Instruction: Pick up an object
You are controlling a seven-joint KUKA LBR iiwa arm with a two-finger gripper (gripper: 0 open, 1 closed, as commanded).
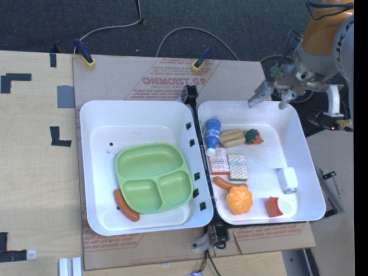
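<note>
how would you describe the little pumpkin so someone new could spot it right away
Start at the right-hand white bin, the one crowded with small toys. Follow its near edge to the orange pumpkin, just below an orange sausage and left of a red block. It is the round, ribbed orange piece there.

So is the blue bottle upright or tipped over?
Tipped over: the bottle lies flat in the right bin, along the wall shared with the other bin.

one fixed overhead slant on both bins (92, 154)
</note>
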